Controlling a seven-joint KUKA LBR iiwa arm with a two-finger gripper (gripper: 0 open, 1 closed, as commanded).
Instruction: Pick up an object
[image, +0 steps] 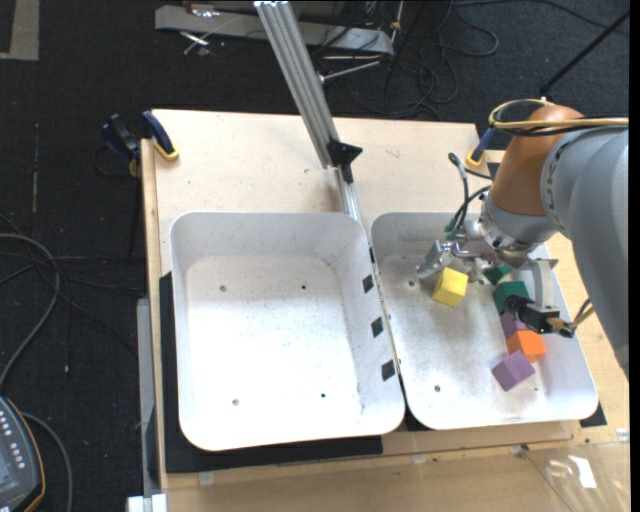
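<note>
A yellow cube (450, 287) sits in the upper middle of the right bin (455, 390). My gripper (451, 262) hangs directly over the cube's top, touching or almost touching it; the wrist hides how it meets the cube. Along the bin's right side there is a green block (513, 293), then a small purple piece (509, 322), an orange block (527, 345) and a purple block (513, 371) nearest the front. The grey arm with its orange band (525, 170) comes in from the upper right.
The left bin (265, 330) lies beside the right one, their rims meeting along a strip with black clips (378, 325). A slanted metal rail (305, 85) stands behind the bins. Cables hang from the wrist near the green block.
</note>
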